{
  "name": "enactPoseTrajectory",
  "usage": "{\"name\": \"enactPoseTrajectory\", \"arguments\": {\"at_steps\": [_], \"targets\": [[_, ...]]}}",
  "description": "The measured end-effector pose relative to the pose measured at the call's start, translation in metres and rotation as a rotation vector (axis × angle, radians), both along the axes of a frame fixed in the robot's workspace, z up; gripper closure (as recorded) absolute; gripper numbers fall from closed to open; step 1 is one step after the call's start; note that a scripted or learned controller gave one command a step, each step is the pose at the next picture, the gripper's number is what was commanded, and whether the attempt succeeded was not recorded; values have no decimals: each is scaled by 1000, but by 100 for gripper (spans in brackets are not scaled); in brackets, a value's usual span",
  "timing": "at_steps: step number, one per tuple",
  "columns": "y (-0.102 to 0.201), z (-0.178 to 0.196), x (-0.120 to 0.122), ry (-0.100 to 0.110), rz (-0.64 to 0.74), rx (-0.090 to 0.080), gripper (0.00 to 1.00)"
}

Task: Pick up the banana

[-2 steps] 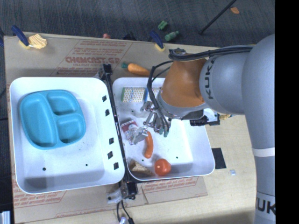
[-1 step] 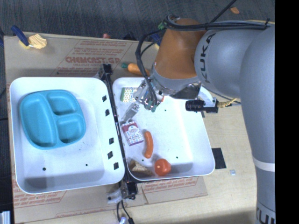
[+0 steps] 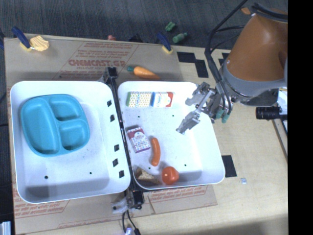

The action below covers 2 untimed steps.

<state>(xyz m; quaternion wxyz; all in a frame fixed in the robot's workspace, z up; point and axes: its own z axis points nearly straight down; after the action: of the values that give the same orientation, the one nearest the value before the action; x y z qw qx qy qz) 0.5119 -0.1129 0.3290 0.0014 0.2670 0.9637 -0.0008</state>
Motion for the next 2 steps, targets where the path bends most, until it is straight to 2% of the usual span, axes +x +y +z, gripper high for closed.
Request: {"name": "enactPoseTrajectory", "arguments": {"at_steps": [1, 2], "targets": [[42, -133, 14, 6, -304, 2, 0], [89, -136, -36, 6, -216, 2, 0]]}}
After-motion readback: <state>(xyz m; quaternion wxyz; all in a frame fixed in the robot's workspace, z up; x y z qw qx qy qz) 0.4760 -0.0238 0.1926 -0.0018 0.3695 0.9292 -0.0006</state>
